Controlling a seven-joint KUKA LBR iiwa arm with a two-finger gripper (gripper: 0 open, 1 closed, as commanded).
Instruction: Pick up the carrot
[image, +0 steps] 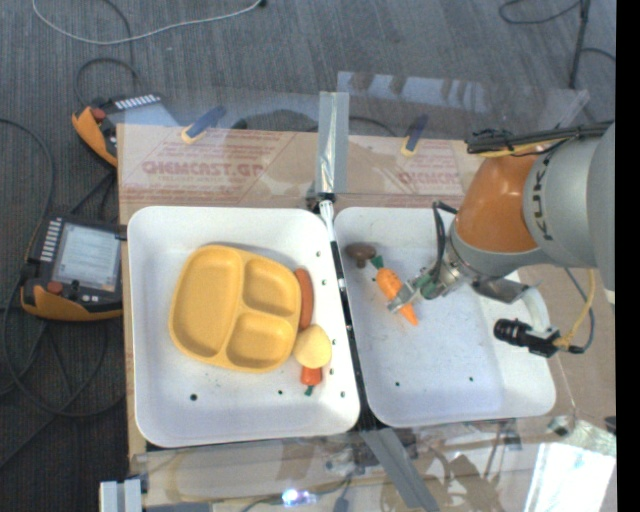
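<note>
Hovering gripper (418, 291), seemingly touching carrot (396, 293)

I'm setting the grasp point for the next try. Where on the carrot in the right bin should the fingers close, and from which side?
Grip the carrot at its thicker orange middle, coming straight down, fingers across its width. It lies flat, slanting from upper left to lower right, well clear of the bin walls. The gripper is already at its lower end.

2 white bins: left bin (150, 400), right bin (480, 390). 1 yellow divided tray (235, 305). 1 carrot (393, 290). 1 sausage (304, 297). 1 brown item (360, 254), upper middle. 1 handheld pendant (75, 265), far left.
</note>
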